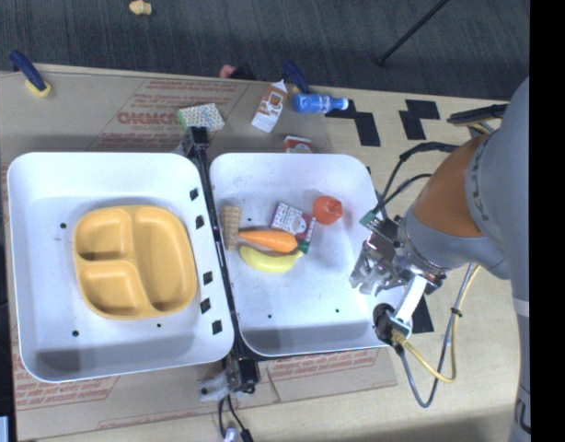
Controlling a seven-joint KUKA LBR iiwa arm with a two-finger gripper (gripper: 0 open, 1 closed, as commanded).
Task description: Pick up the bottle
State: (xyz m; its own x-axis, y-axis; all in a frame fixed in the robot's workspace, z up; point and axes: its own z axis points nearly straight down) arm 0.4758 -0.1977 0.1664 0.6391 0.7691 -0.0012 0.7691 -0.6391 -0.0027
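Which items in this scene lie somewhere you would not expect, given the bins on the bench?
The blue bottle lies on its side on the bench behind the right bin, outside both bins, beside a small carton. A small yellow object sits on the floor beyond the bench. The gripper is at the right bin's right edge, away from the bottle.

The right bin has bare floor along its right side and near edge. In its middle a carrot, banana, small carton, red cup and cone crowd together. The blue bottle lies outside, behind the bin, with open bench around it.
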